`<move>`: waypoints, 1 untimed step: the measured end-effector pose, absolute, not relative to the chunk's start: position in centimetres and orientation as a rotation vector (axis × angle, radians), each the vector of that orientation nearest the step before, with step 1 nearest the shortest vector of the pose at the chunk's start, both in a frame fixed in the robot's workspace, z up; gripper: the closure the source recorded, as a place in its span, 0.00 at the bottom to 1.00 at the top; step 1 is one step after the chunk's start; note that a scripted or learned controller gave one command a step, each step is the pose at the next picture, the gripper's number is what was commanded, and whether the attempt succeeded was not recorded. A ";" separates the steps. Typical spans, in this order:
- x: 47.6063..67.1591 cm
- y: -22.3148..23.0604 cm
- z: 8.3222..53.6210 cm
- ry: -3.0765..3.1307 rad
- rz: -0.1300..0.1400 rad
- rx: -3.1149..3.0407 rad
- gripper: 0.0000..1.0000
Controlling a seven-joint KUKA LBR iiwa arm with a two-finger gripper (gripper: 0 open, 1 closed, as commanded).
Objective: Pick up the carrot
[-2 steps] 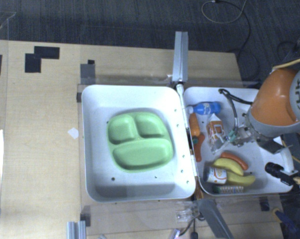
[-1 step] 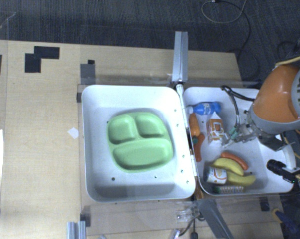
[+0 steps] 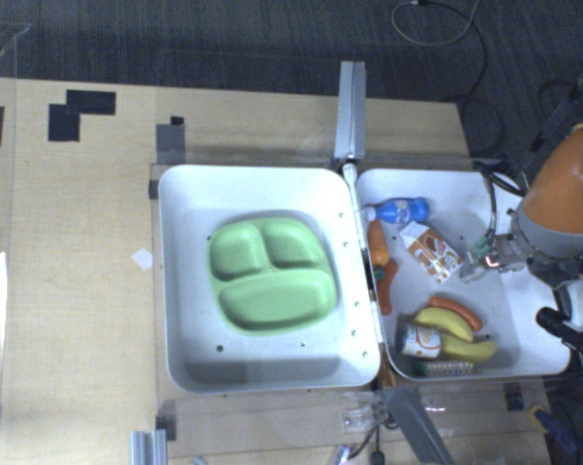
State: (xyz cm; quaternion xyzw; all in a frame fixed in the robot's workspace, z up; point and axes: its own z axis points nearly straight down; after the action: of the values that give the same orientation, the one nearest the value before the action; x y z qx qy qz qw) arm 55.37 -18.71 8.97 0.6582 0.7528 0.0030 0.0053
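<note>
The small orange tapered carrot (image 3: 378, 244) lies in the right shallow white bin (image 3: 524, 356), hard against the bin's left wall, its length running along that wall with a darker reddish-orange piece (image 3: 385, 289) just below it, near or touching its lower end. It looks like a toy or small vegetable: probably light, stiff and smooth, so it may roll or slip out of a pinch. Its place beside the wall leaves little room for a finger on that side, so a hold across its thicker middle, with the fingers set along the wall's line rather than against it, seems the safer choice. A clear plastic bottle with a blue cap (image 3: 401, 210) lies just above and right of it, and a brown-and-white snack packet (image 3: 434, 254) lies near on the right. The hand (image 3: 485, 257) sits well apart from the carrot, over the bin's right part; whether it is released or clenched I cannot tell.
</note>
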 end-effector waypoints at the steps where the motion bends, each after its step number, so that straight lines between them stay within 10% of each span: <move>1: 57.2 -15.8 13.2 2.230 0.005 2.206 1.00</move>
State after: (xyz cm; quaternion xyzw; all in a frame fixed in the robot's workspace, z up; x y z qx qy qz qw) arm 57.16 -15.78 13.20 0.7033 0.7109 0.0016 0.0024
